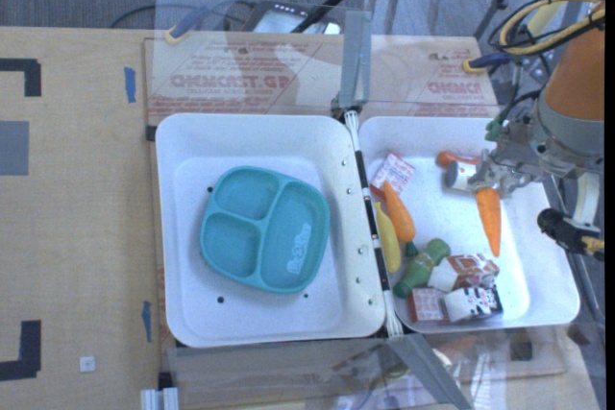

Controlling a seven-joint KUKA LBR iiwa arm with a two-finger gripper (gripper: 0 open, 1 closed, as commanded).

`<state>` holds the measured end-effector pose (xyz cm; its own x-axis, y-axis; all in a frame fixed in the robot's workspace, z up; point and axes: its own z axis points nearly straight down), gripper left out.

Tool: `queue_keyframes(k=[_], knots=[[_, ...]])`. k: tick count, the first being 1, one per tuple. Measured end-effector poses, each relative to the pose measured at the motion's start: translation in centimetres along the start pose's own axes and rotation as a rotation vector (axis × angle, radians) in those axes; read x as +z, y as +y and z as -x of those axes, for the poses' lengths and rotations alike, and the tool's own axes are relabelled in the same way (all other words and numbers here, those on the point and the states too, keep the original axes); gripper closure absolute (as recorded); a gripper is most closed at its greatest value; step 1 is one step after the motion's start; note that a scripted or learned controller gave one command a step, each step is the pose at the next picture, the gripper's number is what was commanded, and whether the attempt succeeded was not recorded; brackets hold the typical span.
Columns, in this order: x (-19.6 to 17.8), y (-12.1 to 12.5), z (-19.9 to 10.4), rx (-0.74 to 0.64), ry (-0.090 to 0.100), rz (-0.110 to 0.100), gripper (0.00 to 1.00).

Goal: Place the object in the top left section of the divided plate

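Over on the right bin [562,298] the clutter is thick. Against its left wall lie a red-and-white packet [392,173], an orange carrot-like piece [399,216] and a yellow banana-like piece [388,243], packed close together. Below them sits a green bottle-shaped toy [420,267], touching a small white carton [463,272], and just under that are a red-and-white box [426,304] and a black-and-white carton [473,302]. A carrot [490,219] lies apart, nearer the bin's right side, pointing down the view. Up top there's a small orange-capped item [458,170] right by the arm's tooling.

Count it up: two white bins, one divided plate, two orange carrot shapes, one yellow piece, one green toy, and four packets or cartons.

Across in the left bin [183,149] rests the teal divided plate [264,228], three sections, sitting alone near the middle and turned at a slant. Nothing lies on it, top left section included.

Now the gripper [502,170]: it hangs over the upper right of the right bin, under the orange band of the arm [577,91], just above the carrot's thick end and beside the orange-capped item. Grey metal blurs together here, so how far it's spread, and whether it grips anything, I cannot tell. The carrot looks to lie on the bin floor.
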<state>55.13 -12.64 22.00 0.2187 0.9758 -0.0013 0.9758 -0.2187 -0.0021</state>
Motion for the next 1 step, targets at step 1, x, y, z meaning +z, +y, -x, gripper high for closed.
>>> queue_keyframes(k=[1], knots=[[5.07, 0.27, -1.64, 0.140, 0.001, -0.002, 1.00]])
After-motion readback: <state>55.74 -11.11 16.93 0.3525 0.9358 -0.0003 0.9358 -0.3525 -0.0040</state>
